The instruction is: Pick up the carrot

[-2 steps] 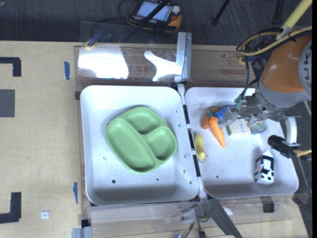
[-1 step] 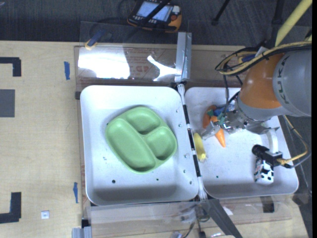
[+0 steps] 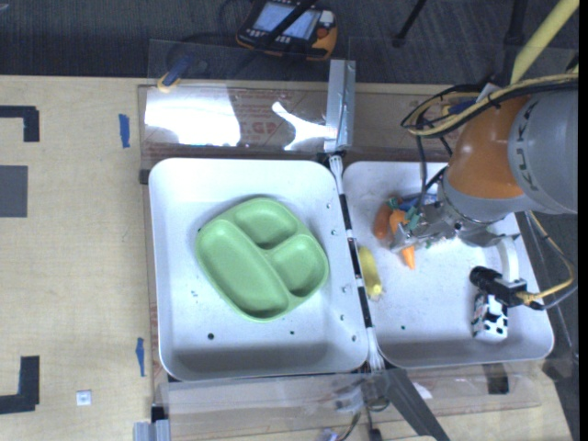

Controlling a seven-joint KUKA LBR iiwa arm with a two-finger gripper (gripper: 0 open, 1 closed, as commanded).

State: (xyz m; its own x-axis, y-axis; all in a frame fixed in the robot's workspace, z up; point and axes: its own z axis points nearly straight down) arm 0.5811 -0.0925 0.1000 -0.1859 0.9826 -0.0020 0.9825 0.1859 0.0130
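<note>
Item 1: my two-finger gripper [image 3: 411, 232], low in the right shallow white bin [image 3: 459, 338]; I could not tell how far it stood open, nor whether it held anything.
Item 2: small orange tapered carrot [image 3: 408, 255], at 6 o'clock of the gripper, touching or just beside it.
Item 3: orange toy piece [image 3: 387, 217] at 10 o'clock; yellow corn-like piece [image 3: 369, 272] at 8 o'clock.
Item 4: green 3-compartment plastic plate [image 3: 262, 257], left bin.
Judgement: I should have centred over the carrot alone, closing across its narrow width.

Left bin [image 3: 175, 338]: green divided plate [image 3: 262, 257]. Right bin [image 3: 524, 343]: gripper [image 3: 411, 232] over carrot [image 3: 408, 255], yellow corn [image 3: 369, 271], spotted toy [image 3: 491, 317].
</note>
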